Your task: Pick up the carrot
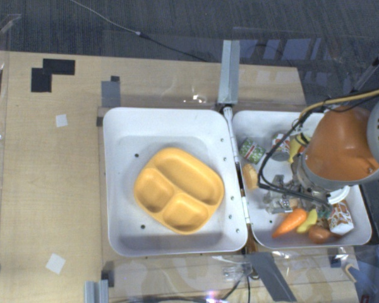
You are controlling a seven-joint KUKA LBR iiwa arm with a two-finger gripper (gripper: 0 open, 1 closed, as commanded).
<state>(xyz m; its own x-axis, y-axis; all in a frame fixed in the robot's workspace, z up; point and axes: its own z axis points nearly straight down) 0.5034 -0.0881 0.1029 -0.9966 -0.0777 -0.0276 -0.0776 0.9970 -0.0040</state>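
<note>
Carrot is lying at a slant near the front edge of the right bin, its thick orange end pointing up and to the right. Beside it a small yellow piece is lying, a brown round item is sitting at the rim, and a white cup with red markings is resting on its side. The arm is reaching in from the right, its orange band hanging over the middle of this bin. The gripper is sitting just above the carrot, partly hidden by the wrist and black cables, so whether it is wide or narrow cannot be told. A green packet is lying near the bin's back left. In the left bin, a yellow divided tray is sitting in the middle.
</note>
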